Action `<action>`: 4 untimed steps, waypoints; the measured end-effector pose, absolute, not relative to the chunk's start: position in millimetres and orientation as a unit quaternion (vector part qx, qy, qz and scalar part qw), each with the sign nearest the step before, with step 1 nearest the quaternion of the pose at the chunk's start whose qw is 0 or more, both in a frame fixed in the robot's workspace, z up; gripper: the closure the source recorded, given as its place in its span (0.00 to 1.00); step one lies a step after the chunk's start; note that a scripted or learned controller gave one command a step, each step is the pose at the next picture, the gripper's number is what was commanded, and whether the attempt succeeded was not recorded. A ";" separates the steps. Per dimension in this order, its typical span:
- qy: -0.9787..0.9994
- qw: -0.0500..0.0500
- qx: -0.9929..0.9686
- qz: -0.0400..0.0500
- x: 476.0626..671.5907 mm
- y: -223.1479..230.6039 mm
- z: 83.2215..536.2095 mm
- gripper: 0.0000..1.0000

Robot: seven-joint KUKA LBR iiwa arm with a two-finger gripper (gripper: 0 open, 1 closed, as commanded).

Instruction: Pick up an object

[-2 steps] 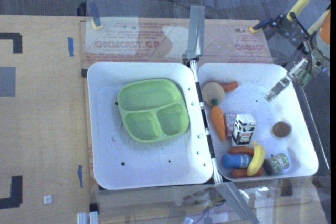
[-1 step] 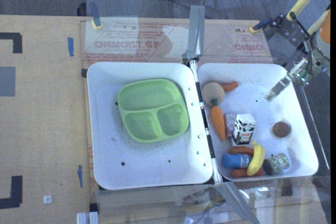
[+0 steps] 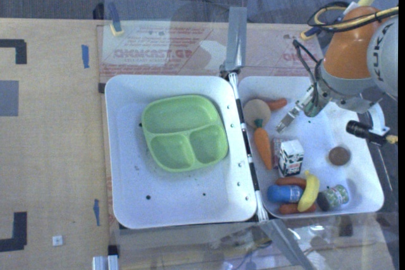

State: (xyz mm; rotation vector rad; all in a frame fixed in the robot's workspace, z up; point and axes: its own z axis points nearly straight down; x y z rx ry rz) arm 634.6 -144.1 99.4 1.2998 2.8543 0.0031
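Note:
The right bin (image 3: 367, 136) holds several small items. They include a long carrot (image 3: 262, 145), a beige round piece (image 3: 256, 112), a short orange piece (image 3: 276, 104) and a white carton (image 3: 290, 157). There is also a brown disc (image 3: 339, 155), a banana (image 3: 309, 191), a blue item (image 3: 283, 193), a red sausage (image 3: 290, 181) and a small can (image 3: 335, 197). My gripper (image 3: 292, 116) hangs over the upper left of this bin. It is just right of the beige piece and above the carton, with nothing seen in it.
The left bin (image 3: 126, 186) carries a green divided plate (image 3: 183, 133). A metal divider (image 3: 235, 47) stands at the back between the bins. The arm's orange band (image 3: 351, 41) and cables (image 3: 326, 12) hang over the right bin's far corner.

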 end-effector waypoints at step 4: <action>0.925 0.004 0.380 0.001 648.0 -124.5 87.4 0.00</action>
